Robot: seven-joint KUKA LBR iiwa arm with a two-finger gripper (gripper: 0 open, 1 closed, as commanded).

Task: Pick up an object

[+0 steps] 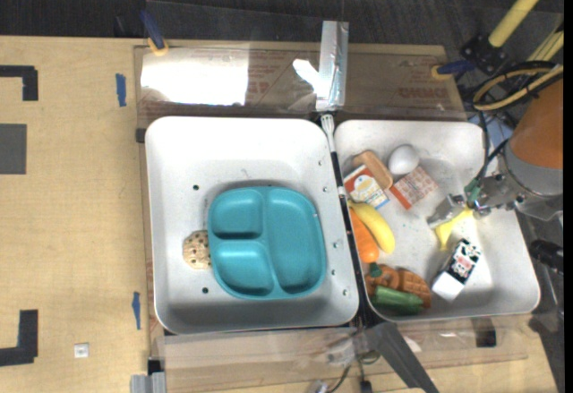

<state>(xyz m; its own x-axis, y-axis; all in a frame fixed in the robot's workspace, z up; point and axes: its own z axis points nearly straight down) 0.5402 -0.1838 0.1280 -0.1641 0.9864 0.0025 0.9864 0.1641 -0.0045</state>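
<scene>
The right-hand bin [510,288] is shown holding a scatter of toy food and small packages, while the left-hand bin [170,149] carries a teal divided tray [266,241] with a cookie [195,249] just beside its left edge. The end effector [474,200] is seen low over the right side of the right-hand bin, reached in from the right below the orange band of the arm [542,136]. Whether it is open, closed or gripping anything cannot be told, the tip being small and blurred against a yellow piece [450,228] lying directly beneath it.

The yellow piece is taken as the likeliest object of the pick, being nearest the tip. It appears small, and is judged light and rigid, probably moulded plastic; a smooth surface of that kind may be expected to slip unless it is taken across its narrowest width.

The black-and-white carton [457,268], just below it, is judged light and boxy, with flat opposite faces that would be gripped easily. The white egg [403,158], farther up the bin, is judged hard, round and liable to roll away under pressure. The banana [375,228] and the carrot [363,242] lie touching along the bin's left wall, so either would be awkward to take alone.
</scene>
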